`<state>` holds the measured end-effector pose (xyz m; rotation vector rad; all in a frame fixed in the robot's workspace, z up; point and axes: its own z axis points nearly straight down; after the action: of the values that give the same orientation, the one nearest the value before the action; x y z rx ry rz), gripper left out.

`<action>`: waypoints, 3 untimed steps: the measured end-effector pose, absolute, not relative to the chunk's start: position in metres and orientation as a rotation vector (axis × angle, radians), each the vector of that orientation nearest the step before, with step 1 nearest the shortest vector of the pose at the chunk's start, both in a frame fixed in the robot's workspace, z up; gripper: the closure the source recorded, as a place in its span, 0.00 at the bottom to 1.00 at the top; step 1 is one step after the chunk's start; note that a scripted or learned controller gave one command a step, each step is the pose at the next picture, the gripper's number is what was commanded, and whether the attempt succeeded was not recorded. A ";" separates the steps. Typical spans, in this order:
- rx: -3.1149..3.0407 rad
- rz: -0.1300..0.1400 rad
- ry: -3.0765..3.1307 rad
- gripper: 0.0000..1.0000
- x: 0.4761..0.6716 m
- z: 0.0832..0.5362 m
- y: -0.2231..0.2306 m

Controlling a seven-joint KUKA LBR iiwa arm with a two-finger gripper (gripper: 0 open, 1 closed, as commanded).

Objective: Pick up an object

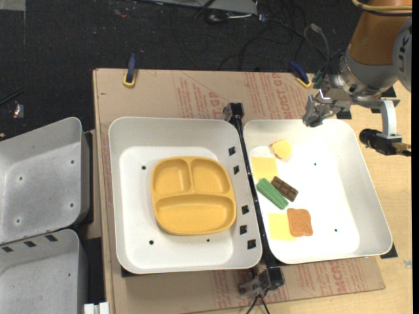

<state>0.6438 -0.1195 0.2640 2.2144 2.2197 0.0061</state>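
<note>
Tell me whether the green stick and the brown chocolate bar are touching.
Touching. The camera view shows the green stick lying alongside the brown chocolate bar in the right bin, their edges meeting with no white between them.

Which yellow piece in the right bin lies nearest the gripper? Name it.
The small rounded yellow piece at the top of the cluster. It lies closest to the gripper; the pale yellow square and the yellow square beside the orange piece lie farther down.

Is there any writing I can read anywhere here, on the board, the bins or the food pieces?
Red print on the brown board under the bins, seen upside down and mirrored: letters show, but no word reads with certainty.
More red print on the board's front edge: too blurred to read.
White bins, yellow tray, food pieces such as the green one: no writing visible.
</note>
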 end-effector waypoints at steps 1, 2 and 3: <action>2.215 0.000 2.231 1.00 0.626 0.255 -0.059; 2.216 -0.002 2.231 1.00 0.607 0.239 -0.010; 2.217 -0.004 2.231 1.00 0.583 0.227 0.037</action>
<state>0.5830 0.0373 0.2275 2.2168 2.2313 -0.0037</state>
